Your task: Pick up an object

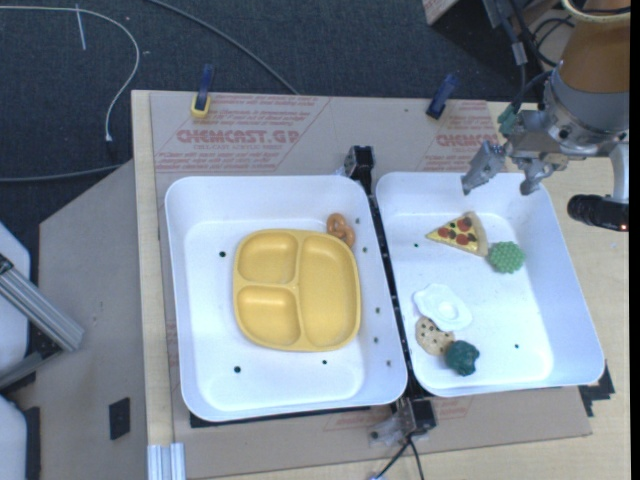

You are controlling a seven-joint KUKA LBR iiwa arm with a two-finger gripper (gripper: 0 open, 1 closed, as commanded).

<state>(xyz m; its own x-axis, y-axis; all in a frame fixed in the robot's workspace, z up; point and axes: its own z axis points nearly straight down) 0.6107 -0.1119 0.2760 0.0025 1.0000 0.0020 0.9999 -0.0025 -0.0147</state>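
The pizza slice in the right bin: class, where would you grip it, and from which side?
Judging by its shape, grip the pizza slice across its two long straight edges near the wide crust end, descending from above. It lies flat on the right bin, apart from the light green broccoli. The gripper hangs open above.

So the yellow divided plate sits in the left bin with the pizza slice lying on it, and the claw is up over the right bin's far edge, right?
Not quite. The triangular toy pizza slice lies in the right white bin, not on the yellow divided plastic plate. The plate does sit in the left white bin, and the claw is over the right bin's far edge, as the camera view shows.
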